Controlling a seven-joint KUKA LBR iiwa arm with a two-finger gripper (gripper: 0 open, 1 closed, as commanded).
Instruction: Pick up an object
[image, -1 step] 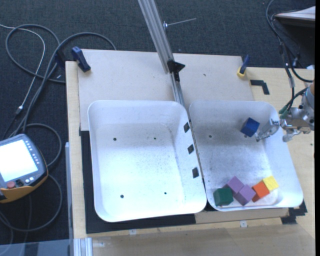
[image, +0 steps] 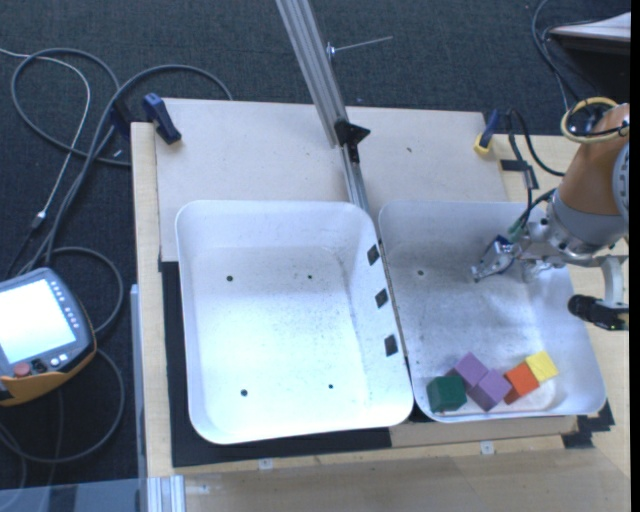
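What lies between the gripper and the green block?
In the camera view, only bare bin floor lies between the gripper and the green block.

The scene is evenly and softly lit from above. The two white bins (image: 290, 225) are rendered bright, almost washed out at the lower right. Only faint shadows are cast. The dark floor (image: 60, 130) is grainy, and fine detail is slightly blurred throughout.

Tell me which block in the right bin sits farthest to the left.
The green block. It sits at the left end of the cluster in the right bin, with the purple blocks, orange block and yellow block to its right.
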